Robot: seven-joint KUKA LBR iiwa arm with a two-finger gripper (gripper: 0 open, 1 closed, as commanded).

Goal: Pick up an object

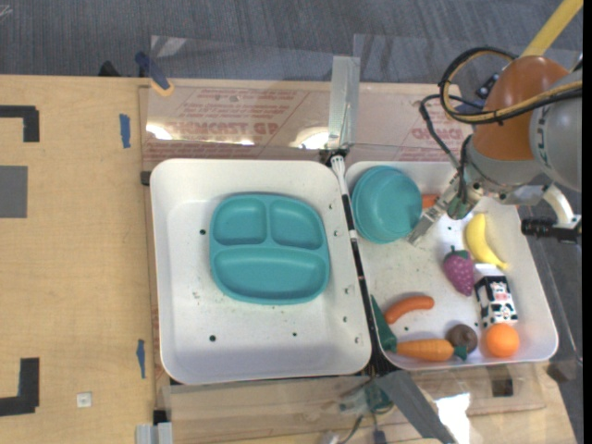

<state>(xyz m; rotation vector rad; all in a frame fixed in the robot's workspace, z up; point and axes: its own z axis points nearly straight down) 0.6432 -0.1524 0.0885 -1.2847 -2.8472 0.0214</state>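
Pincer (437,218) metal fingers apart beside smooth rounded teal bowl (384,203), glossy curved banana (482,239), bumpy purple grapes (459,270) nearby

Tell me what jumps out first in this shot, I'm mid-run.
The big teal divided plate lies alone in the left bin. In the right bin, a teal bowl sits tipped at the far left corner, with the claw hanging just beside it. Toy food clusters along the near and right side: banana, grapes, carrot, orange.

Matt teal plastic plate (269,248) (smooth finish)
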